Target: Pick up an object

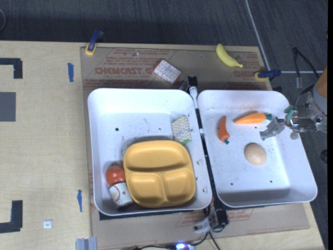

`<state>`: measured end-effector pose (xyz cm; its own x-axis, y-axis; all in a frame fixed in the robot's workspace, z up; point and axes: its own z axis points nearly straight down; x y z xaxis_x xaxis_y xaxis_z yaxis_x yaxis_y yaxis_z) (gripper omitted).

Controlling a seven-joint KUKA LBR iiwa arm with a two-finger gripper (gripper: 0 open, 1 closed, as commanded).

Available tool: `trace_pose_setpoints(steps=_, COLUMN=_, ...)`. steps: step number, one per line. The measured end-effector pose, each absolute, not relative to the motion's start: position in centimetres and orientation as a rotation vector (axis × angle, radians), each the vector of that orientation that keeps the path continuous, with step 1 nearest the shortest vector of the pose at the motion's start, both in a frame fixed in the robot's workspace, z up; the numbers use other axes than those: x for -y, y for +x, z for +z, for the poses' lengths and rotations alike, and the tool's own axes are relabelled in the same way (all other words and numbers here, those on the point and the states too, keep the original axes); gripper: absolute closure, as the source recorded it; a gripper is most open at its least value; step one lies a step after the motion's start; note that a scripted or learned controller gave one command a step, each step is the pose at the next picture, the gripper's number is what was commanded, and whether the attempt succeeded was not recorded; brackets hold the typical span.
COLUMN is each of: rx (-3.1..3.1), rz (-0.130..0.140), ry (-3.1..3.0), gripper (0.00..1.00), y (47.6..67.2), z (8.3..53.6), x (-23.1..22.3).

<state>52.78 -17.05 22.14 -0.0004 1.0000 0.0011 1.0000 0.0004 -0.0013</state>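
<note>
The right bin (pixel 291 191) holds an orange carrot with a green top (pixel 251 119), a small red chili pepper (pixel 223 129) and a tan egg-shaped ball (pixel 255 153). My gripper (pixel 282 131) hangs over the bin's right side, just right of the carrot's green end and above-right of the ball. Its two grey fingers (pixel 268 131) are spread open with nothing between them. In the left bin (pixel 101 119) lie a yellow compartment tray (pixel 158 172), a red and white can (pixel 117 185) and a small patterned packet (pixel 181 128).
A yellow banana (pixel 228 56) and a small printed packet (pixel 166 71) lie on the cardboard behind the bins. Blue clamps (pixel 93 40) hold the cardboard's back corners. A black divider (pixel 200 134) runs between the bins.
</note>
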Motion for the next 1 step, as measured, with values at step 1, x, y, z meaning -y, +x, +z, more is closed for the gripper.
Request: trace_pose_setpoints(steps=1, rx=2.223, rz=-0.001, ry=-2.221, gripper=0.0, y=54.2, z=8.97, x=10.35)
